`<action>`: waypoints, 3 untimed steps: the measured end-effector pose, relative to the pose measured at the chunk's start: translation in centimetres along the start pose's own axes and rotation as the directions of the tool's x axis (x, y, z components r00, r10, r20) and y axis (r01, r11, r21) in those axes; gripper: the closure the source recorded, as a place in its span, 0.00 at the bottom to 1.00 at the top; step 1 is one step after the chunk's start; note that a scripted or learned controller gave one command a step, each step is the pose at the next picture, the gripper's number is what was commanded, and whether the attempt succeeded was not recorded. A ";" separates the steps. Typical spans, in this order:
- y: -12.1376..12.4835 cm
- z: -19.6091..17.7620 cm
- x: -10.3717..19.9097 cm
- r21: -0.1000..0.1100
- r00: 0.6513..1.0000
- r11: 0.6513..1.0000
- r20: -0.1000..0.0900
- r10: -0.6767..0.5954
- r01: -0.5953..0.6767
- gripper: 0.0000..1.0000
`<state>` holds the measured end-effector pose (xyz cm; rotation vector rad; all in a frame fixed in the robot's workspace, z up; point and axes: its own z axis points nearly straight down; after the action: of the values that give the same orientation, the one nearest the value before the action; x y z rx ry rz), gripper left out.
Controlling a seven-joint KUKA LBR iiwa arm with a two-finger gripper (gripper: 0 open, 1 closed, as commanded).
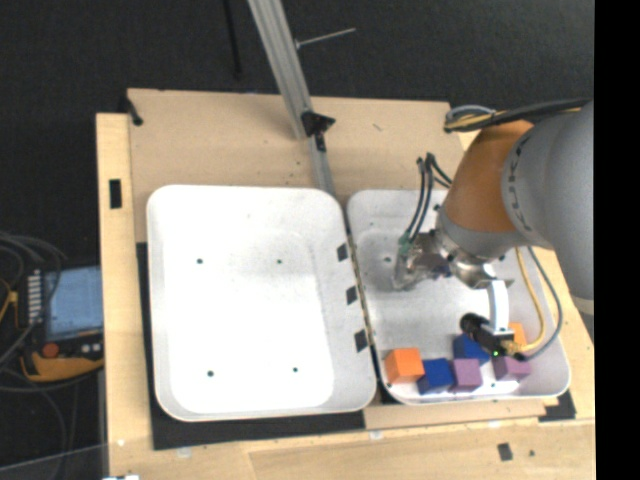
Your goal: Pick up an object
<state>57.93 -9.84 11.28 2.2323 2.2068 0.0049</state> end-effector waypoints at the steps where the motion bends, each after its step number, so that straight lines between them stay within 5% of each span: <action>1: 0.2 -4.3 0.0 -0.001 1.000 1.000 0.001 -0.007 0.007 1.00; 3: 0.8 -15.2 -0.4 -0.001 1.000 1.000 0.002 -0.015 0.015 1.00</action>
<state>58.67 -10.24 26.51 2.2144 2.2217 0.0047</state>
